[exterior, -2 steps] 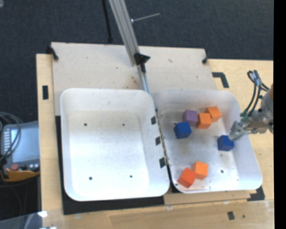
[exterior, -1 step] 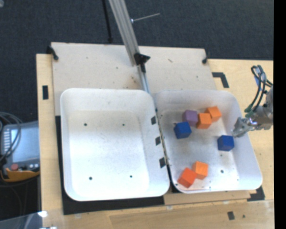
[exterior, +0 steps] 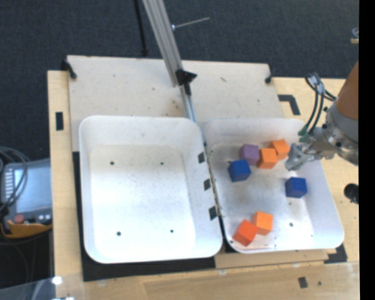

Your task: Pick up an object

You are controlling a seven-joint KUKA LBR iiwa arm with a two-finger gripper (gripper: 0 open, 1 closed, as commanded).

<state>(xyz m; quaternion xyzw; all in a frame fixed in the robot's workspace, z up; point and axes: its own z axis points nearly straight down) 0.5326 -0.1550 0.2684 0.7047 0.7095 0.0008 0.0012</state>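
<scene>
The right bin (exterior: 325, 224) holds several small cubes. A purple cube (exterior: 250, 153) sits beside two orange cubes (exterior: 274, 153) near its back. One blue cube (exterior: 239, 170) lies left of centre, another blue cube (exterior: 295, 187) lies toward the right. Two more orange cubes (exterior: 254, 225) rest near the front rim. My gripper (exterior: 295, 161) hangs at the right side of this bin, just right of the back orange cubes and above the right blue cube. Nothing shows between its fingers.
The left bin (exterior: 90, 167) stands beside the right one, sharing a middle rim. A slanted metal post (exterior: 165, 39) rises from the bench behind the bins. A grey box with cables (exterior: 22, 192) sits off the bench at far left.
</scene>
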